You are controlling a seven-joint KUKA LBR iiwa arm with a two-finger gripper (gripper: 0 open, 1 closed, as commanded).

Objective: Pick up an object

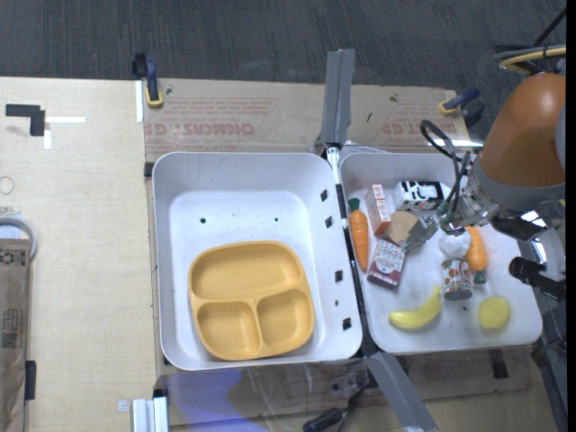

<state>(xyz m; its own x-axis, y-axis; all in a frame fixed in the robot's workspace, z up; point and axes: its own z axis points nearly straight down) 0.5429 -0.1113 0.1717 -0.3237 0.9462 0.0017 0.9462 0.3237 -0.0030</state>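
The gripper (430, 229) sits low in the right bin (517, 329), its grey tip over the tan block (401, 224) near the bin's middle. Finger spacing cannot be read from this angle, and nothing is seen clamped between them. The arm (531, 133) enters from the right, orange band above the wrist, overhanging the bin's far right corner.

Positions relative to the tan block:
- Just toward the near side of it and touching or nearly so, a small red-and-white carton (386, 264) lies flat, tilted.
- On the left, an orange carrot (359, 233) lies lengthwise along the bin's left wall.
- Just on the far side, a narrow red-and-white packet (381, 202); further right of that, a black-and-white item (419, 191) near the far wall.
- To the right, a white object (454, 243) with a small orange piece (476, 250) beside it; details too small to resolve.
- Right and nearer, a small can or jar (457, 282) lies or stands, label unclear.
- Toward the near edge, a yellow banana (418, 313); right of the banana, a yellow lemon (493, 313).

Well to the left, the left bin (180, 187) holds a yellow three-compartment plate (251, 299) in its near half. Both bins rest on a cardboard sheet (234, 115) on the bench (72, 268).
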